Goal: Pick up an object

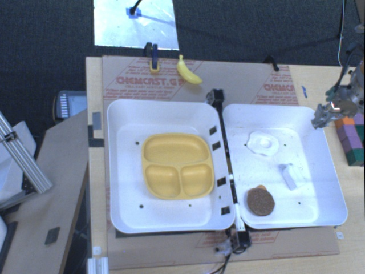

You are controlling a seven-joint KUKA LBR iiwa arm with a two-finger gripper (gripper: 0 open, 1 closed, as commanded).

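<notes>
Hovering over the right bin's [328, 170] far right corner, hand [323, 116] state unclear; fried egg [262, 144], brown patty [260, 201] inside.

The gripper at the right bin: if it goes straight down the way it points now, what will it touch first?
The gripper hangs over the right bin's far right rim, so it would probably meet that rim or bare floor beside it first. The fried egg and grey block lie further left. Depth is unclear.

Glossy white plastic bins [165, 110]; a smooth yellow plastic tray [174, 165] — a rough, matt brown patty [260, 201].
</notes>
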